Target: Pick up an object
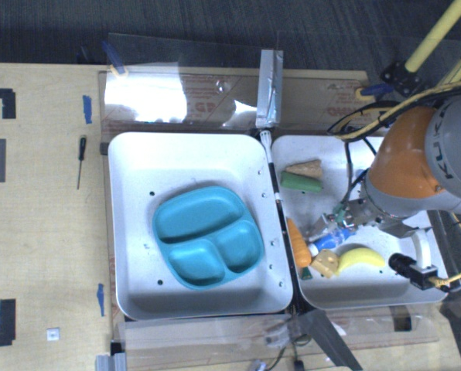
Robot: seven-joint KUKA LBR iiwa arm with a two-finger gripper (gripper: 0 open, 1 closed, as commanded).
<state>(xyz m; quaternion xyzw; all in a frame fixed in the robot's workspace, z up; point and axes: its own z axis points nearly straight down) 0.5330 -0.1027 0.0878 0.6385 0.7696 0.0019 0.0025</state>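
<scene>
fingers (340,216) over right bin (327,149) | arm (447,161) lettering unreadable

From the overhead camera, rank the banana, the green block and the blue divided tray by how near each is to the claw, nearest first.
Measured from the claw in the right bin:
1. Banana, just below it in the same bin.
2. Green block, up and left, at that bin's far end.
3. Blue divided tray, across the divider in the left bin.
</scene>
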